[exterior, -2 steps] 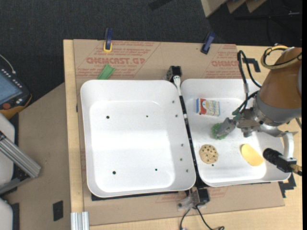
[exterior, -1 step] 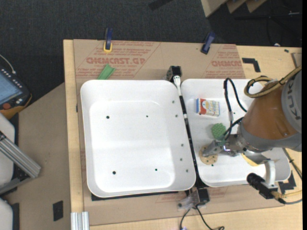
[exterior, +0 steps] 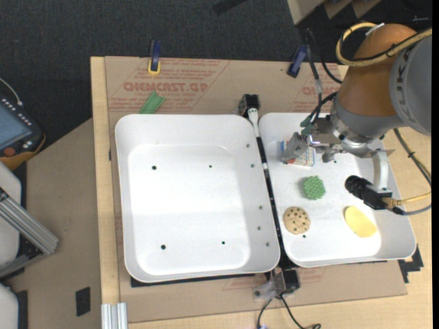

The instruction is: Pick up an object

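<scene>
The hand [exterior: 300, 149] is hovering over a small multicoloured item [exterior: 302, 160] in the right bin [exterior: 329, 249]; open or closed, can't tell. A green ball [exterior: 314, 187] is lying nearer.

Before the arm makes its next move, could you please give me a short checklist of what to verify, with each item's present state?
1. Gripper is above the right bin: ok.
2. Grasp on the small multicoloured object beneath it: cannot tell.
3. Green ball lies apart from the gripper: ok.
4. Cookie and yellow piece lie apart, each with room around it: ok.
5. Multicoloured object lifted off the bin floor: cannot tell.
</scene>
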Available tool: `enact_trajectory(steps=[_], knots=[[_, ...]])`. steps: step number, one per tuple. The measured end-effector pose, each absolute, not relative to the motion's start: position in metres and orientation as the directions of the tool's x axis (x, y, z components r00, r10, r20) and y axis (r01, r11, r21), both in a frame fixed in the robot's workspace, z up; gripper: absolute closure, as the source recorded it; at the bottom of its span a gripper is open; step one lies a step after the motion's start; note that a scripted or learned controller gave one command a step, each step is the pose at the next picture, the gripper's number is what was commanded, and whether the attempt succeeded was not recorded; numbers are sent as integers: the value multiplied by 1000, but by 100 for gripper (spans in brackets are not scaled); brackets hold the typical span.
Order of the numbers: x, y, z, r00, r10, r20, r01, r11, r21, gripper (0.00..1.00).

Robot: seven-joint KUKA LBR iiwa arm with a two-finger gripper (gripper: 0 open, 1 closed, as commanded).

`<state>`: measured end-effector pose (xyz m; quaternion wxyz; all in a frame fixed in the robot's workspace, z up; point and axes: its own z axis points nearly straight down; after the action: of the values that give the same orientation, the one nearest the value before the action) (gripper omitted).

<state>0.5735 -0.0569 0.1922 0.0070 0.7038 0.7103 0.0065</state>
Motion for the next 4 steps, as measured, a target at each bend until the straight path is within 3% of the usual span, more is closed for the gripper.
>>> enact_trajectory(steps=[1,2,3,4], knots=[[474,-92,184,6,1000,1,1000,-6,-7,0],[480,-90,195,1,1000,-1,1000,-1,2,100],[480,-18,257,-7,1000,1,1000,7,6,100],[479,-66,231,4,1000,0,1000,-4,-4,100]])
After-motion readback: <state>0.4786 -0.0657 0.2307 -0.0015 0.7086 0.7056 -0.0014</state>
